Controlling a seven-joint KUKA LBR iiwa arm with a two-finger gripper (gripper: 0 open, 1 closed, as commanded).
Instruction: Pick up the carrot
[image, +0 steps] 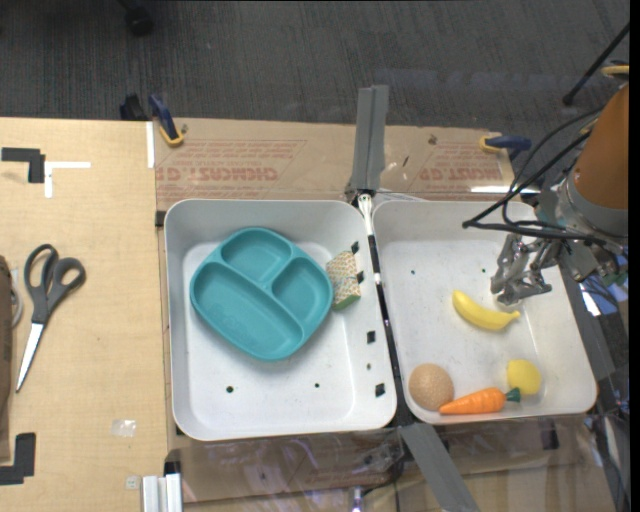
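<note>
On my screen the desk (80, 400) carries two shallow white bins side by side, the left bin (190, 400) and the right bin (420, 250). In the left bin lies a teal divided plate (260, 292), and a small sponge (345, 278) leans just beside its right edge, near the wall between the bins. The arm (600, 170) comes in from the right and hangs over the right bin. Its pincer (515, 285) points down, just above the right end of the banana (484, 311); I cannot tell if it is apart or together, and I see nothing between it. The carrot (474, 402) lies at the front wall of the right bin, between a brown egg (430, 386) on its left and a lemon (523, 377) at its green tip. It is well apart from the pincer. A pair of scissors (45, 290) lies on the desk, left of the bins.
</note>
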